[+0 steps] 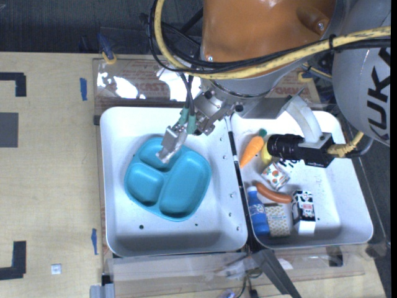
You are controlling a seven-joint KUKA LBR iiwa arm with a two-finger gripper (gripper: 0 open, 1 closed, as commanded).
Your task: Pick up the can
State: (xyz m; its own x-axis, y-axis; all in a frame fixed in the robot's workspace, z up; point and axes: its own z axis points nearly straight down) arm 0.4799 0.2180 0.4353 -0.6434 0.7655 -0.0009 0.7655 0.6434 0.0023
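Grasp likely light, stiff, slick can (254, 211), well right of end effector (167, 151) (closure untellable), across mid-body.

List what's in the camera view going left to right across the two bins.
Blue divided plate in the left bin, with the claw over its upper part → carrot → sausage → small black-and-white carton in the right bin.

light: bright, even | glare: orange band (267, 17) | focus: soft overall | shadows: faint
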